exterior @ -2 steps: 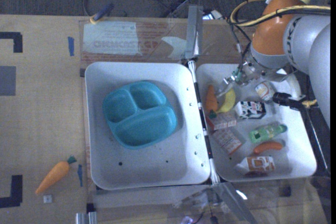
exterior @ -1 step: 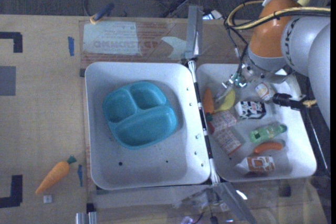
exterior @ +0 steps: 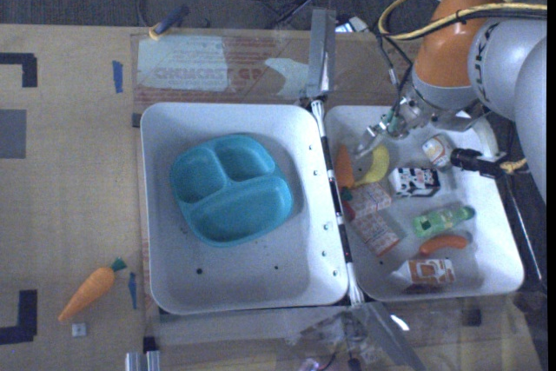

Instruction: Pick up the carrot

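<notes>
Plainly, no writing can be read: faded red lettering is seen on the clear sheet (exterior: 187, 69) taped beyond the left bin (exterior: 174, 256), and the print on the cartons is too small to make out. One carrot (exterior: 87, 291), orange with a green top, is found on the bare bench (exterior: 69, 187), outside both bins, near the left bin's front left corner. One blue divided plate (exterior: 230, 187) is held in the left bin. In the right bin (exterior: 491, 204) are counted one banana (exterior: 380, 162), one black-and-white carton (exterior: 415, 180), two pinkish packets (exterior: 372, 200), one green bottle (exterior: 441, 220), one orange-and-white carton (exterior: 432, 272) and two orange elongated things (exterior: 445, 243). The gripper (exterior: 388, 128) is poised over that bin's far part, close by the banana; whether it is apart or together cannot be told.
</notes>
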`<state>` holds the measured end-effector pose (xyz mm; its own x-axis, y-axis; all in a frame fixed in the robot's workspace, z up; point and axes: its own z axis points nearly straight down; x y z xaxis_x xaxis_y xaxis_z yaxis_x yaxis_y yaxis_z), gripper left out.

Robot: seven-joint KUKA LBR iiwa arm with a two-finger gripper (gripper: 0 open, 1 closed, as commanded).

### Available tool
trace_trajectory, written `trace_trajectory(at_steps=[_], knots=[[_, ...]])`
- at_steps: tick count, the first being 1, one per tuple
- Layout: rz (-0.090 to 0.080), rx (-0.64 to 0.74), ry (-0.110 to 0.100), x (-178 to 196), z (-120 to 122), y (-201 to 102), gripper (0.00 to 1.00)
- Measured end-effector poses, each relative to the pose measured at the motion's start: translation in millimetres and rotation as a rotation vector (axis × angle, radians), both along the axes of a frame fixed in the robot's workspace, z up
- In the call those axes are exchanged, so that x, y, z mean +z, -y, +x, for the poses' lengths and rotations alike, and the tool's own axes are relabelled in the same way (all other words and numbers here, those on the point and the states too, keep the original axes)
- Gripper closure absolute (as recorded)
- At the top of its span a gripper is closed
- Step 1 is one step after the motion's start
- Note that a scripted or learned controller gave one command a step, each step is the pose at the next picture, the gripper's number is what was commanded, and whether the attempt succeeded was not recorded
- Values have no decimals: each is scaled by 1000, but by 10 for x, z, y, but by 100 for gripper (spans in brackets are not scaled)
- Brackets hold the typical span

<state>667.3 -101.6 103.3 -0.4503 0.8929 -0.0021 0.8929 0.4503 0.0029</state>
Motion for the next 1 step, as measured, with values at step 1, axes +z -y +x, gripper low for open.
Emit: trace_trajectory(at_steps=[1], knots=[[8,55,-13,-96,-11,181,0]])
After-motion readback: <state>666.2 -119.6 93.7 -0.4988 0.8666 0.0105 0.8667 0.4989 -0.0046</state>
